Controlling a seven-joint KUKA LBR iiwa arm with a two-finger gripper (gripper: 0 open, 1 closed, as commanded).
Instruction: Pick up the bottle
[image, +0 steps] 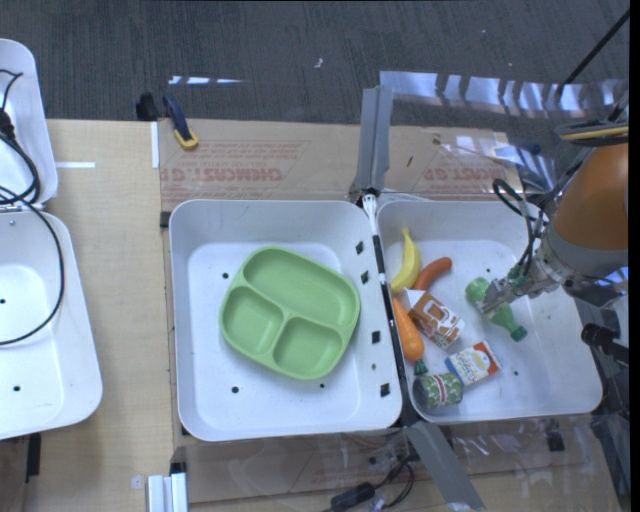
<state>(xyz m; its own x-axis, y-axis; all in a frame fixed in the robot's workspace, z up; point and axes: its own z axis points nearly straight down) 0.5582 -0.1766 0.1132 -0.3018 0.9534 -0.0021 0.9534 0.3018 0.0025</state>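
Apparently, bottle (494, 303) in right bin (560, 395).

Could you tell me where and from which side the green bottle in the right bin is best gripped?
Probably across the bottle's body, coming straight down from above. It lies on its side on the right bin's floor, running from upper left to lower right, so the fingers should close across its narrow width. The gripper is already right over it, and the floor beside it is bare, which leaves room for the fingers.

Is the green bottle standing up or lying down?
Lying down. The green bottle lies on its side on the right bin's floor, under the gripper.
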